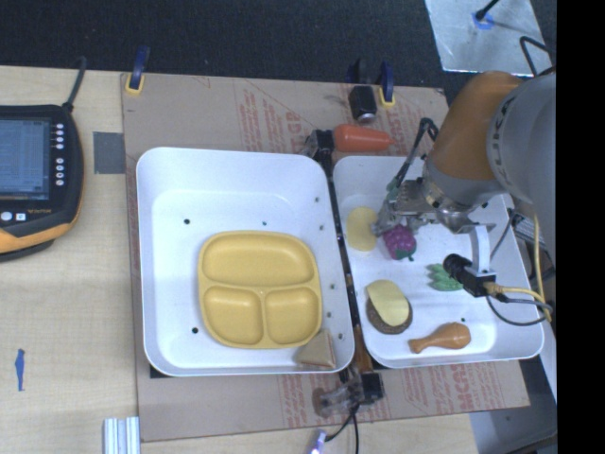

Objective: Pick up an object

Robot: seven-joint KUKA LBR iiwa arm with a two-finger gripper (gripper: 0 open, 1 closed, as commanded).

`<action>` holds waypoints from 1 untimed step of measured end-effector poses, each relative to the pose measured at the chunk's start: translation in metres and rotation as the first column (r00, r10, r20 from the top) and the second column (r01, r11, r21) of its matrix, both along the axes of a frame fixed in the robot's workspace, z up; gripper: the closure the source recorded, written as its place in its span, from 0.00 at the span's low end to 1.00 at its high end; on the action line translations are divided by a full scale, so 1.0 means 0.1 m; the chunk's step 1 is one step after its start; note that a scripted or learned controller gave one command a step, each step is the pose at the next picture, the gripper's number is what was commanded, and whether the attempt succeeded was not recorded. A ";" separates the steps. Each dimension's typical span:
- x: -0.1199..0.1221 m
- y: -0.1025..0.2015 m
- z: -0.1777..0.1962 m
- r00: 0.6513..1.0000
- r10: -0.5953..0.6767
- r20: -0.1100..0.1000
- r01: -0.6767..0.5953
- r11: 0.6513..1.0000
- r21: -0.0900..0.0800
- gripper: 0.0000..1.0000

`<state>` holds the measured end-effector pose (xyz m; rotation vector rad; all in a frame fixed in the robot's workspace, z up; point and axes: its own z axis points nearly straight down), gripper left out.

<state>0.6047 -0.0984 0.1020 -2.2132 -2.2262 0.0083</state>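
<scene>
Hand (pixel 395 218) low in right bin (pixel 515 348), just above purple grape-like toy (pixel 399 242) beside pale yellow piece (pixel 361 229); can't tell its state, wrist hides it.

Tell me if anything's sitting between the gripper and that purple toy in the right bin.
Nothing visible does. The gripper hangs right above the purple toy in the right bin, with no object between them. The pale yellow disc lies just to its left and the green piece to its right, both off the path.
</scene>
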 end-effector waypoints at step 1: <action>-0.51 0.31 0.91 1.000 -0.001 0.004 0.001 1.000 0.003 1.00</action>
